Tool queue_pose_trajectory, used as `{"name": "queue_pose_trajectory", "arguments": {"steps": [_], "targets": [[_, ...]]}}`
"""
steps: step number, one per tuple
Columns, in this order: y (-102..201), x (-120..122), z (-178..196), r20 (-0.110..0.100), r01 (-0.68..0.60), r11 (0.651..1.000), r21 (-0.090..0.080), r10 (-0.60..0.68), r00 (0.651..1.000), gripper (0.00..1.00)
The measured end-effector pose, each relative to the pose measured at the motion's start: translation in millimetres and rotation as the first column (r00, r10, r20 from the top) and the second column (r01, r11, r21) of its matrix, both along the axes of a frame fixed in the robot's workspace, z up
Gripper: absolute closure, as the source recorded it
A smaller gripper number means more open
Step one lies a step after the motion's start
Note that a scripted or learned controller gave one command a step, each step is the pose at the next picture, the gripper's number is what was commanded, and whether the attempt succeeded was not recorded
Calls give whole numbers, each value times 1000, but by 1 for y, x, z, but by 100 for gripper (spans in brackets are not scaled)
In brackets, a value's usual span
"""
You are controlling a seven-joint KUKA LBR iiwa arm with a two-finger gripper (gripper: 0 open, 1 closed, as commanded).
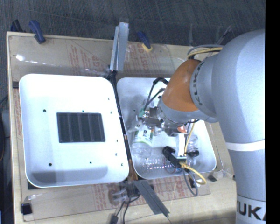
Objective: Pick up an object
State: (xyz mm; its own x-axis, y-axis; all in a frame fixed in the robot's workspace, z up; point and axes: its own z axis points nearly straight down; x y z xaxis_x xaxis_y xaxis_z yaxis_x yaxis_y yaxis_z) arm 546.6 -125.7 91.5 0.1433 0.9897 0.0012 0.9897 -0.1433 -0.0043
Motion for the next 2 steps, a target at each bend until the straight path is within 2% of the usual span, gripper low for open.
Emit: {"name": "queue_pose_trajectory", "arguments": {"steps": [1,2], "targets": [[-1,3,13,7,-5,1000,-3,5,1000,100],[41,67,100,2,37,999,-1,-37,999,100]]}}
